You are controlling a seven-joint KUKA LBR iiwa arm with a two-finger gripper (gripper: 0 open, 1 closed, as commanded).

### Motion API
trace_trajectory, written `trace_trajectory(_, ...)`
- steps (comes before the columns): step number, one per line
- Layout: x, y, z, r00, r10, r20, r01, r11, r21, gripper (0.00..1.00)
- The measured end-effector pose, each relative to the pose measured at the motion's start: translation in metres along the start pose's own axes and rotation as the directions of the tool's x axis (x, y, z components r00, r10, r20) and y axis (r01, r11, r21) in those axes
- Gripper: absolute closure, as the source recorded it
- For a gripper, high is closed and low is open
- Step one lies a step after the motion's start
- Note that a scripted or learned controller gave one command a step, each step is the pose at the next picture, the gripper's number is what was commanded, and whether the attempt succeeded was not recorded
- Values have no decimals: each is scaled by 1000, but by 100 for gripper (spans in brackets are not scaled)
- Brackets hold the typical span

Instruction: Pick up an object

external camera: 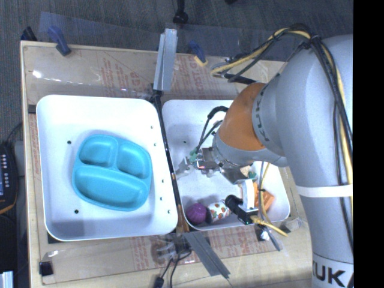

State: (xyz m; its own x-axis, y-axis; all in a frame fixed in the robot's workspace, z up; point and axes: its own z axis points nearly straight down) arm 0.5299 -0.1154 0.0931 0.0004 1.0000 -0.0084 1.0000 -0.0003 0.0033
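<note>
My gripper [198, 161] hangs low inside the right bin [180, 116], near its left wall, with the orange-banded wrist just right of it. A purple ball [196, 212] lies at the bin's front edge, below the gripper and apart from it. Right beside the ball sits a small white cup with coloured dots [219, 210]. An orange piece [266, 200] and a white piece [249, 190] lie at the front right, partly hidden by the arm. I see nothing between the fingers.
The left bin [54, 116] holds a blue divided plate [113, 171] in its middle. A grey bar [164, 59] stands behind the seam between the bins. The big grey arm covers the right bin's right side.
</note>
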Motion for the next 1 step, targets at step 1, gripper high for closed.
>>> trace_trajectory(1, 3, -1, -9, 1000, -9, -7, 9, 1000, 6, 100)
